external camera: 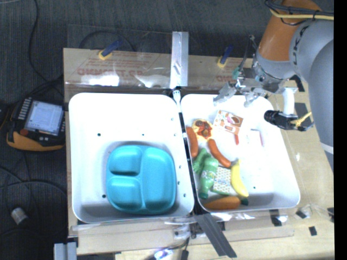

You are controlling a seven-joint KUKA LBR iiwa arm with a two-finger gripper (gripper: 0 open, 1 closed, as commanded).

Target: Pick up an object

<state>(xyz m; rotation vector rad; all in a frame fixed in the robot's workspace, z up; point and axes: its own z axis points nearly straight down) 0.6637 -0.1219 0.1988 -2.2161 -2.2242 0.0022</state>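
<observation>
grey arm (pixel 320 64): cut off by right edge | green packet (pixel 206 169): label too small to read | orange carrot-like piece (pixel 221 203): partly hidden under yellow banana (pixel 238 180)

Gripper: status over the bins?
Gripper open, above right bin's far edge, holding nothing. Toy food pile untouched at bin's left side. Teal tray in left bin. Nothing blocking.

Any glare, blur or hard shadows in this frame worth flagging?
Camera view: bright light washes out the white bin walls; glare on the plastic sheet behind them; soft shadow beside the blue tray; toys slightly soft, gripper small and indistinct.
</observation>
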